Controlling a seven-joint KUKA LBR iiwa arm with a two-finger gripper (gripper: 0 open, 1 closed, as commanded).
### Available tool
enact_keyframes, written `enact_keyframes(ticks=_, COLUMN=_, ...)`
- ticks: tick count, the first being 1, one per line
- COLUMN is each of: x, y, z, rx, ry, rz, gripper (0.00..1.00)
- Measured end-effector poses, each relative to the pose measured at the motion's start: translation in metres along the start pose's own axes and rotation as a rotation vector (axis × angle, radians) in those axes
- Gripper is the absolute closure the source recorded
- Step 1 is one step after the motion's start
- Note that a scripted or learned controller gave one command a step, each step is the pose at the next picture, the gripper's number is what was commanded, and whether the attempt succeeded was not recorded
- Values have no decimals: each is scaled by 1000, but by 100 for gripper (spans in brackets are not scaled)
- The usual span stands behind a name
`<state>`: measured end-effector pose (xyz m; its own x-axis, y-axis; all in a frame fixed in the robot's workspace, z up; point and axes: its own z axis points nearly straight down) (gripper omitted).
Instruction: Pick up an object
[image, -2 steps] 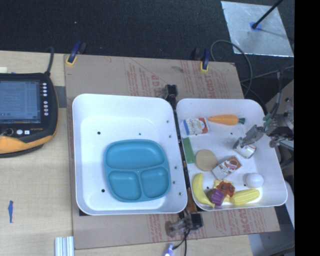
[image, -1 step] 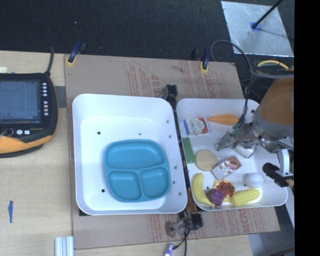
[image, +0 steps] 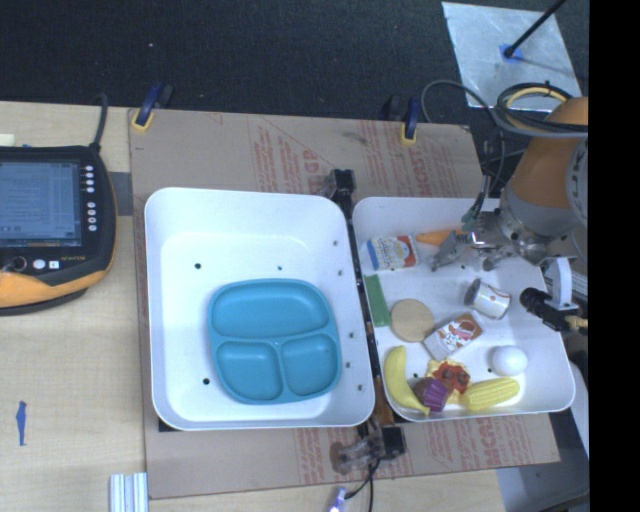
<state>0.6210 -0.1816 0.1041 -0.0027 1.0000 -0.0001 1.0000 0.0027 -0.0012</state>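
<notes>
**STATUS: PICK NOT YET MADE — arm over right bin, nothing lifted**

Progress
- Gripper (image: 470, 248) sits low at upper part of right bin (image: 560, 400), above the clutter. Whether it is released or clenched: cannot tell, the end is small and dark against the bin floor. No item seen in its grasp.
- Judgement: approach stage. Descent, close and lift all left to do.

Contents, right bin
- Small carton (image: 392, 252), upper left, just beside an orange carrot-like piece (image: 436, 237); nearest candidates to the gripper.
- Small can (image: 487, 296), on its side, mid bin.
- Tan round disc (image: 411, 320), green strip (image: 375, 300) to its left.
- Red/white packet (image: 454, 336).
- White egg (image: 508, 360).
- Banana (image: 397, 378), corn cob (image: 490, 394), purple piece (image: 436, 394) between them, along near edge.

Contents, left bin (image: 180, 225)
- Blue 3-section plate (image: 272, 340).

Writing
- Carton, packet: print present, too small to read.
- Cardboard under bins: faint red print, illegible.
- Pendant (image: 45, 230) at left: lit screen, text unreadable.
</notes>
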Motion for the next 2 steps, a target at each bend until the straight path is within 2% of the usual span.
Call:
enact_keyframes(ticks=1, x=-31, y=-39, z=12, rx=3, ry=0, rz=-1, gripper=0)
enact_keyframes(ticks=2, x=-30, y=35, z=12, rx=2, ry=1, rz=-1, gripper=0)
